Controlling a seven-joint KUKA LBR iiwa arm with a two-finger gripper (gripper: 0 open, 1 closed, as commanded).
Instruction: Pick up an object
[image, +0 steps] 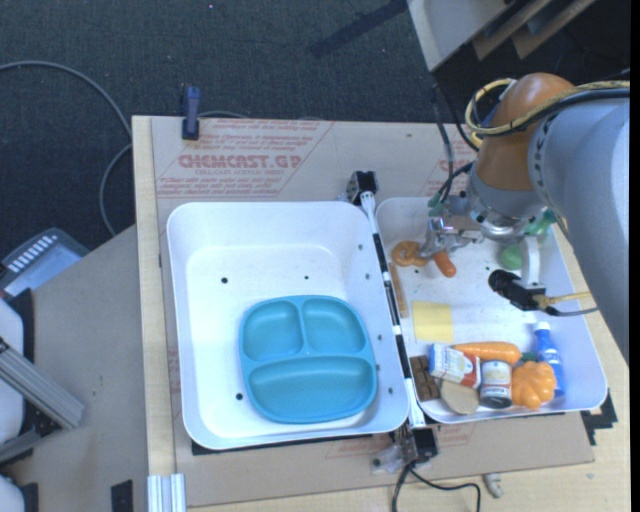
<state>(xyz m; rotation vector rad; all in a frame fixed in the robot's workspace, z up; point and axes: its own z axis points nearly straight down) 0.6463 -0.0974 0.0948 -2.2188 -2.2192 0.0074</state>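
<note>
1. A small orange piece (443, 264) is lying in the right bin (590, 372), upper left part, directly beneath the gripper (441, 238).
2. Whether the gripper is pinching it I cannot tell.
3. A yellow square (433, 322) is sitting just below.
4. A blue divided plate (306, 358) is resting in the left bin (200, 250).

Two bins sit side by side mid-frame. The left bin (200, 250) holds a divided plate (305, 357) in its lower half. In the right bin (590, 385), a sponge (433, 322) lies near the dividing edge, with a carrot (487, 351), a can (495, 384) and a bottle (546, 352) clustered lower right.
</note>
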